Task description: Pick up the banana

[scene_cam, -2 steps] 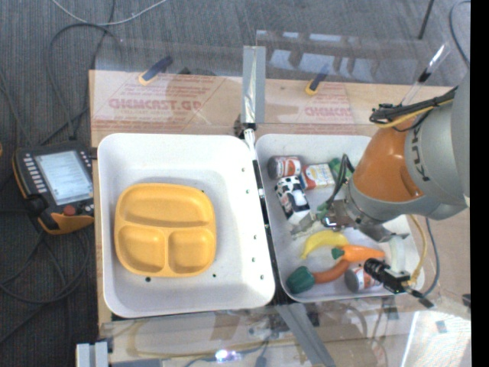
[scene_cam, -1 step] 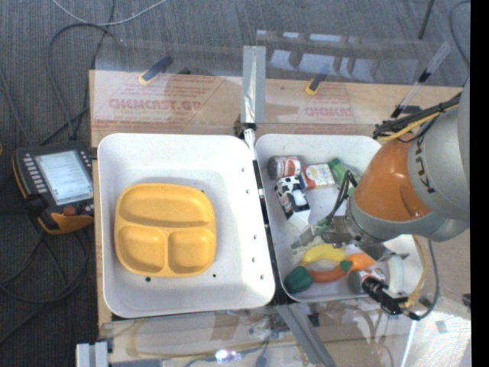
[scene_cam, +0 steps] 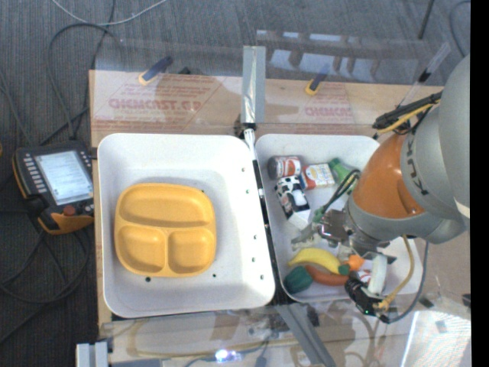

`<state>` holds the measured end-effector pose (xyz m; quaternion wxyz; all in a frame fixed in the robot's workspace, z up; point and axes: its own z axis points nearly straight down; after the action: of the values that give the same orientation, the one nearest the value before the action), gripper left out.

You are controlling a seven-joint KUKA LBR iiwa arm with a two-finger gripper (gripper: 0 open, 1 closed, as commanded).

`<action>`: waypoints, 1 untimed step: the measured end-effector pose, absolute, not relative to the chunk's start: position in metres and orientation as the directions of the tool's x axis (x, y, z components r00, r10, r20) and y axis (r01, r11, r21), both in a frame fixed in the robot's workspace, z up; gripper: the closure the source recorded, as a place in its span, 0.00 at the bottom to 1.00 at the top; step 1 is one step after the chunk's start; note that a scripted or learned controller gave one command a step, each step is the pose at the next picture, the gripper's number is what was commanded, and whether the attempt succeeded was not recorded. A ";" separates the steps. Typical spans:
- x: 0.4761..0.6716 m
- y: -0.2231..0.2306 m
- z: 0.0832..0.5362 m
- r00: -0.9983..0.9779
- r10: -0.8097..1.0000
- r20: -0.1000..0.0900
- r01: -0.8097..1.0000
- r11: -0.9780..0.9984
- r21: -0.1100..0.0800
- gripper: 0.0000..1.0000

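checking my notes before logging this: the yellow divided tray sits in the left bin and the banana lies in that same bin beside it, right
Not quite. The yellow divided tray is in the left bin, but the banana lies in the right bin, among other small items near the arm. The camera view shows this.

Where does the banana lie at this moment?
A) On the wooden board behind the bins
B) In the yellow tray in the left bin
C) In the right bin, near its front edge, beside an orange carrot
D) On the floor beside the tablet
C: the banana lies in the right bin near its front edge, with the carrot directly alongside it and a green item close by.
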<state>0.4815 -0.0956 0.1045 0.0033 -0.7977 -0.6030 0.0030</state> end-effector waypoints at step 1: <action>0.486 -0.116 0.089 0.372 0.928 0.008 0.928 -0.372 0.000 0.00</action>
<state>0.4858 -0.1157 0.0886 0.0024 -0.8284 -0.5602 -0.0033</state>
